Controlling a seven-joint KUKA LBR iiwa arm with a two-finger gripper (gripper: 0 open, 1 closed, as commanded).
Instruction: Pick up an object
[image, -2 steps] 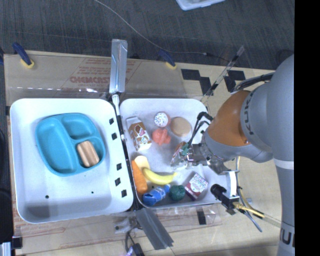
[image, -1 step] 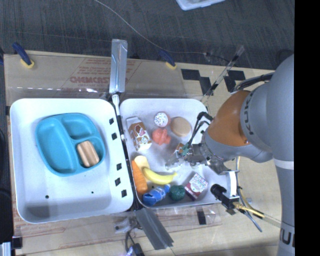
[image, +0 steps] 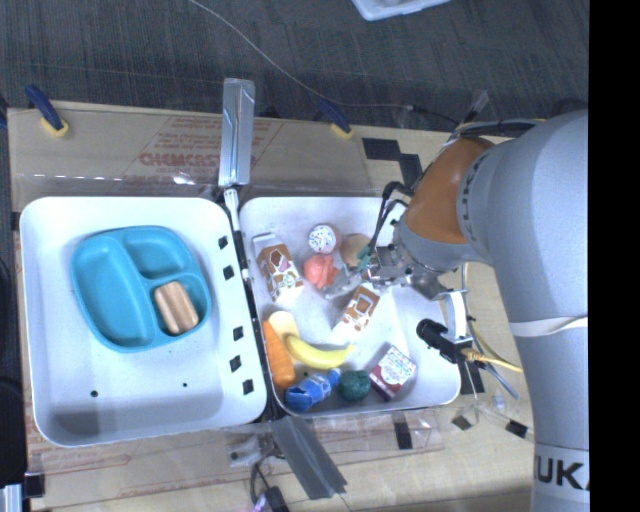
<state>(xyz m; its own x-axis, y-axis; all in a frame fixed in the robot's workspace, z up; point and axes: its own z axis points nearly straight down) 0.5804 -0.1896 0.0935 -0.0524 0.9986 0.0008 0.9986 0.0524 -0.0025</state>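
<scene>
- Gripper low in right bin, beside small carton; fingers mostly masked by wrist, opening not determinable, nothing seen held.
- Red ball, patterned white ball, brown-and-white carton just left of gripper.
- Banana, carrot and blue object along near wall; blue object indistinct.
- Left bin: blue divided plate holding bread roll.

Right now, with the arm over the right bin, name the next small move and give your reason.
Probably a short descent onto the small brown-and-white carton. The gripper hangs just above the carton's upper end, with the pink-red ball close beside it on the bin floor. Nothing is visibly between the fingers, so no grasp can be claimed yet.
</scene>
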